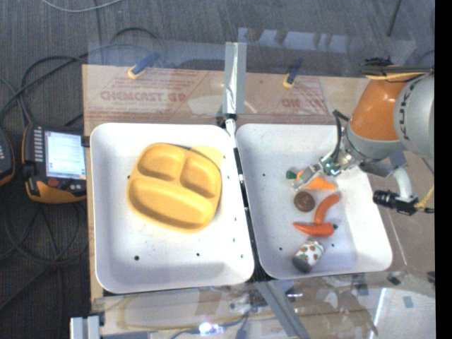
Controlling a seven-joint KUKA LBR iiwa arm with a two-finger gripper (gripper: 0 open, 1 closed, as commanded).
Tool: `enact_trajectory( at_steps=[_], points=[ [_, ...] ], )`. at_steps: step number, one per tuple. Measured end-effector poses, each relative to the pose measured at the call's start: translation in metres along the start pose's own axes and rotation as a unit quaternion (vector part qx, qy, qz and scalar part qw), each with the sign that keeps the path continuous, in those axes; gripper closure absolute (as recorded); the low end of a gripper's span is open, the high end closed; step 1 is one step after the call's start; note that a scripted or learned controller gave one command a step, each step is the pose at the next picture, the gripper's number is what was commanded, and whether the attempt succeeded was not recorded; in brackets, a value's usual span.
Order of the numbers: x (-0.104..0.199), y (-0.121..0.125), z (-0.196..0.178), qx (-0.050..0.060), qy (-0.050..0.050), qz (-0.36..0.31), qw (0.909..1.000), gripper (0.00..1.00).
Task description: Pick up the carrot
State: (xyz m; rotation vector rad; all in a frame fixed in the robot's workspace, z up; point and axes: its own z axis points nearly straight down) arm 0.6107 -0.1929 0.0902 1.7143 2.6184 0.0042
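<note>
Two shallow white bins are seen side by side on the surface [162, 94]. The right bin [272, 210] is taken here as the landmark. The carrot [319, 183], a short orange piece with a green end at its left, is found in the upper middle part of this bin. The gripper [330, 164] is placed directly above the right end of the carrot, very close to it or touching it; contact cannot be decided. Whether the carrot is between the fingers cannot be told, and their opening cannot be judged, because the metal parts are small and blurred.

Just below the carrot, a round brown object [304, 201] is lying. To the right of it a curved orange piece [328, 207] is seen, and below that a red-orange pepper [313, 227] with a dark stem. Near the lower edge of the right bin a small spotted can [308, 253] is lying on its side.

To the left of the right bin, the left bin [113, 253] is holding a yellow divided tray [175, 186]. The arm [385, 115], grey with an orange band, is reaching over the upper right corner of the right bin.
</note>
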Motion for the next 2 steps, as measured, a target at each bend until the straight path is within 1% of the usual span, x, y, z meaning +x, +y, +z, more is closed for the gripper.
enact_trajectory(
  at_steps=[1, 2],
  points=[
    [0.000, 0.003, -0.011, -0.004, 0.000, 0.000, 1.0000, 1.00],
    [0.048, 0.006, -0.098, 0.004, 0.004, -0.083, 0.9965, 1.00]
  ],
)
